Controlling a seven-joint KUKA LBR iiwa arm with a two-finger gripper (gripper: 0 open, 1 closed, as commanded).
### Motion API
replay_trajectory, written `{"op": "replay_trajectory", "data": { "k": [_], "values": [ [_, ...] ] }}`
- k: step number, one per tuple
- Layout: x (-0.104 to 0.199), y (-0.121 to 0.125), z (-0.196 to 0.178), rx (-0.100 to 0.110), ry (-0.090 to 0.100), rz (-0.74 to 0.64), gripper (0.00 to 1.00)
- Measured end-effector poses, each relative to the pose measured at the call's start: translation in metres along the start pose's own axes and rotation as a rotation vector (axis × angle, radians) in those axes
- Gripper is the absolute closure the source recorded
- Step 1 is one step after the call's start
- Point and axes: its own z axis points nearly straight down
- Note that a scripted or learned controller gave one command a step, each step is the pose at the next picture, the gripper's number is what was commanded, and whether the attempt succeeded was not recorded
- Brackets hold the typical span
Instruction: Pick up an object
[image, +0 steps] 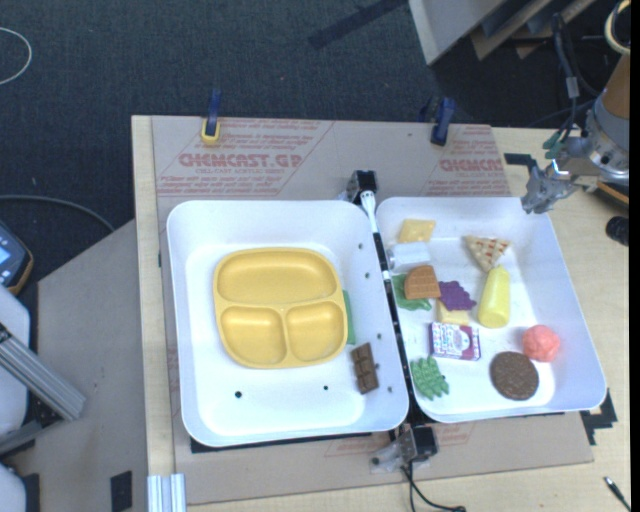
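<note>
The two-finger metal gripper (541, 192), its state impossible to tell, hovers near the stiff, light yellow plastic corn cob (494, 297), probably best grasped across its narrow middle.

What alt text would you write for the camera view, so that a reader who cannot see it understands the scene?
A robot gripper hovers at the far right corner of the right bin, which holds toy food such as a pizza slice, a yellow corn cob and a brown patty. The left bin holds a yellow divided plate and a chocolate bar.
</note>
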Motion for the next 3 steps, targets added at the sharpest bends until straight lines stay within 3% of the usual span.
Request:
{"op": "replay_trajectory", "data": {
  "k": [3],
  "values": [
    [0.148,-0.045,-0.011,0.008,0.004,-0.002,1.00]
  ]
}}
